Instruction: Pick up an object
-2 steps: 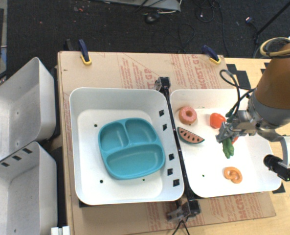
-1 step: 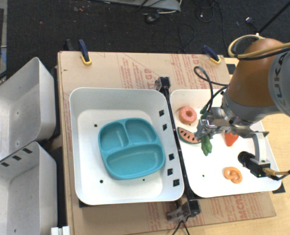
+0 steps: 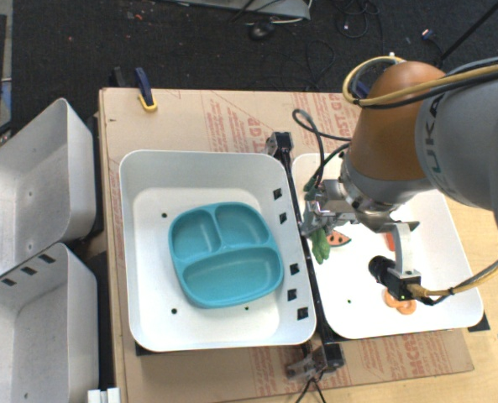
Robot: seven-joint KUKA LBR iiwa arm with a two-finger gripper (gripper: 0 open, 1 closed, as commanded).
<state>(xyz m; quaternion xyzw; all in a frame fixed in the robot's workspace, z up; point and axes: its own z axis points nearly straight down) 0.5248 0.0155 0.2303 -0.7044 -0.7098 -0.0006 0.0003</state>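
My gripper (image 3: 317, 219) hangs low over the left side of the right bin (image 3: 437, 225), close to the divider between the two bins. Directly under it lies a small green toy (image 3: 320, 247), and a watermelon-slice piece (image 3: 339, 240) sits beside that. The gripper's tip meets the top of the green toy, but I cannot make out whether it has hold of it. An orange toy (image 3: 401, 303) rests near the bin's front edge, partly behind a black cable fitting. A small red piece (image 3: 389, 242) peeks out beside the wrist bracket.
The left bin (image 3: 139, 250) holds a teal divided plate (image 3: 225, 254). The arm's bulky grey and orange body (image 3: 400, 133) covers much of the right bin. Two spare white bins (image 3: 30, 217) stand off the bench to the left.
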